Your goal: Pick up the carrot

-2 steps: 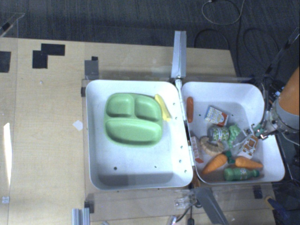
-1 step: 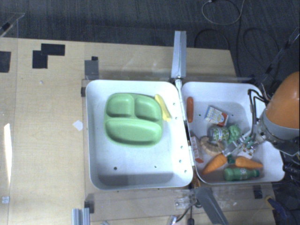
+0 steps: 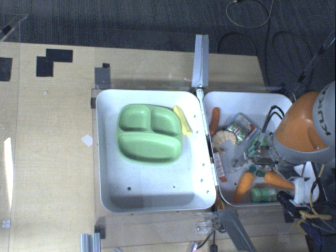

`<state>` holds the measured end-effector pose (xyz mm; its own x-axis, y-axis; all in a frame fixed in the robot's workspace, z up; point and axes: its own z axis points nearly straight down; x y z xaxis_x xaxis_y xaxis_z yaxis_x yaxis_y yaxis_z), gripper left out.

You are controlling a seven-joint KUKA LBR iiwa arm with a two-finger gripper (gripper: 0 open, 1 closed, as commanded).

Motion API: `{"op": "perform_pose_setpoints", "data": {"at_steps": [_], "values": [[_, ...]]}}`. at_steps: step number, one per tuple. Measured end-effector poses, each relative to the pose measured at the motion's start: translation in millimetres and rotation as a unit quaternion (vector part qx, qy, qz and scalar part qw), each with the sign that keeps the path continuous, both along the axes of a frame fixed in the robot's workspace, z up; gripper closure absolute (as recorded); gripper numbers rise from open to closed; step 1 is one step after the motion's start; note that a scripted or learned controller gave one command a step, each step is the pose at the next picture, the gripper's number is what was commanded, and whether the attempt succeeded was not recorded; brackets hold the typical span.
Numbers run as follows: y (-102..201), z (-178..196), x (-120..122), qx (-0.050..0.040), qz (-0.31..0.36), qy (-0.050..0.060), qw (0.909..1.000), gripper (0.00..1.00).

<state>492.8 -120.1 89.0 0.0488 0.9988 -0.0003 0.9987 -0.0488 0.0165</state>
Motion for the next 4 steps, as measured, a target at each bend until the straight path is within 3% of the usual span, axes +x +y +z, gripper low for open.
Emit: {"op": "perform_pose_setpoints", "data": {"at_steps": [1, 2, 3, 4], "values": [[-55, 101, -5, -0.0013, 0.190, 0.008, 0.9818, 0.00], [-30, 16, -5, -0.0015, 0.277, 0.008, 0.9609, 0.00], [-2, 0, -3, -0.0032, 0.167, 0.005, 0.9860, 0.00], [-1, 9, -1, -0.0027, 0.168, 0.002, 0.9858, 1.00]]}}
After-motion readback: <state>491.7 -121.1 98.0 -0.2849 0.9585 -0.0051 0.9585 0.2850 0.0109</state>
